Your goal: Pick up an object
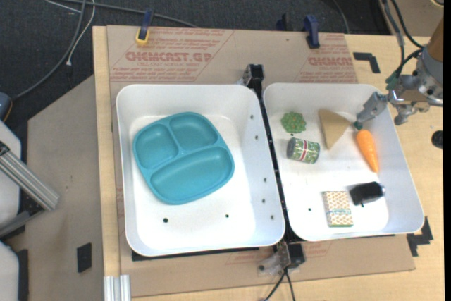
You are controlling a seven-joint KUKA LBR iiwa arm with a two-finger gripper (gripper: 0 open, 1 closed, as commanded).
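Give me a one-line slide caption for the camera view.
Tool poised above the orange plastic carrot in the right white bin; teal divided plate in the left white bin.

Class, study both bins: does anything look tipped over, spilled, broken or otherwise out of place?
One thing stands out: the small green-and-red can in the right bin lies on its side rather than standing. Nothing looks spilled or broken. The blue divided plate lies flat, somewhat askew, in the left bin.
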